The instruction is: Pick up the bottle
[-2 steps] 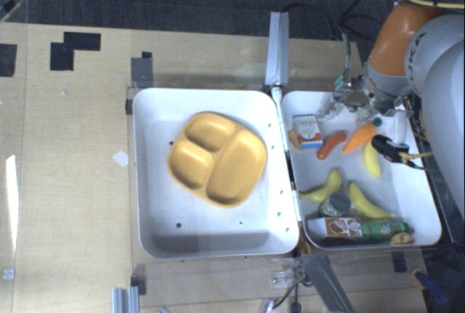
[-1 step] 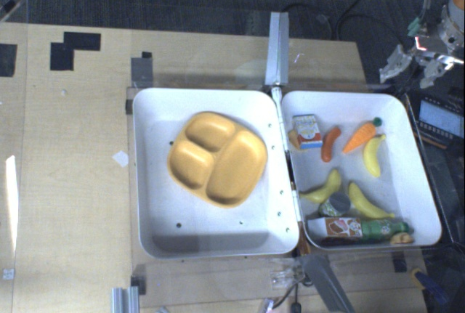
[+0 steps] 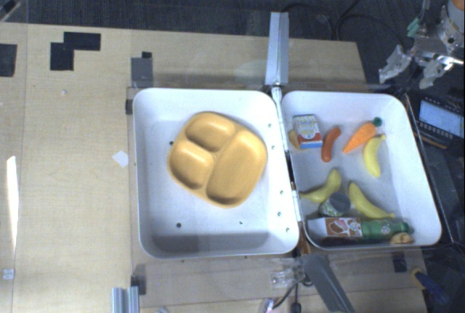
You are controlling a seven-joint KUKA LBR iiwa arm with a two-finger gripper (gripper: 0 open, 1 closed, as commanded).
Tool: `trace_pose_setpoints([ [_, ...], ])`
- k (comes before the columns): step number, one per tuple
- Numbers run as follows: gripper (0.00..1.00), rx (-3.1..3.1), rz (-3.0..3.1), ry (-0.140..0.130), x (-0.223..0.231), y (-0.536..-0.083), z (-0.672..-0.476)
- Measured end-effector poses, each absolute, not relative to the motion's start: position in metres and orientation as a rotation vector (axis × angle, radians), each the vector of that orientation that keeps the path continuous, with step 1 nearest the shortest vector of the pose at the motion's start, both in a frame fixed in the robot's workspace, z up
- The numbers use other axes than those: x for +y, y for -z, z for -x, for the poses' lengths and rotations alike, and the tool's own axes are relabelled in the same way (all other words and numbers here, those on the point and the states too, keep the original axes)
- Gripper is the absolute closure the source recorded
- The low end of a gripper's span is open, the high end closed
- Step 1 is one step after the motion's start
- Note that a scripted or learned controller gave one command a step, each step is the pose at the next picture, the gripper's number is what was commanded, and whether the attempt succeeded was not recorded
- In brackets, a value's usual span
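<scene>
One hand [image 3: 420, 66] hung at the top right of the view, past the far right corner of the right bin [image 3: 429, 192] and outside its rim. We couldn't tell whether it was released or clenched; the metal parts there were too small and jumbled to read, and nothing showed between them.

From the hand, the bottle [image 3: 367, 229] lay toward the near edge of the view and a bit to the left, i.e. diagonally across the right bin, well apart from the hand. It was on its side against the bin's near wall, green body w/ a red-and-white label, long axis running roughly left-right along that wall, cap end approx. toward the right corner.

Between hand and bottle lay a carrot [image 3: 361, 136], three bananas, one of them [image 3: 372, 156] just under the carrot, a small carton [image 3: 306, 131] and a red sausage-like item [image 3: 330, 144]. A banana [image 3: 368, 204] sat just beside the bottle on its far side.

The left bin [image 3: 149, 181] held a yellow molded tray [image 3: 218, 157], not relevant here.

We judged the approach not yet begun: the hand needed to cross the bin and close across the bottle's short axis, w/ the wall and banana crowding it.
</scene>
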State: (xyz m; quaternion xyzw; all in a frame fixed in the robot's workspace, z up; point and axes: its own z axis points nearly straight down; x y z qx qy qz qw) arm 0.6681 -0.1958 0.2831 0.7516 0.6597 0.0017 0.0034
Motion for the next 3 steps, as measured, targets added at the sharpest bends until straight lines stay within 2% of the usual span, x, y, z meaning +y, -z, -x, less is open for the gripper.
trace_pose_setpoints([
  [1,0.0,1.603,-2.707,0.008,-0.191,-0.089,-0.668],
  [2,0.0,1.583,-2.707,-0.008,-0.191,-0.22,-0.656],
  [3,0.0,1.365,-2.827,-0.002,-0.197,-0.111,-0.662],
])
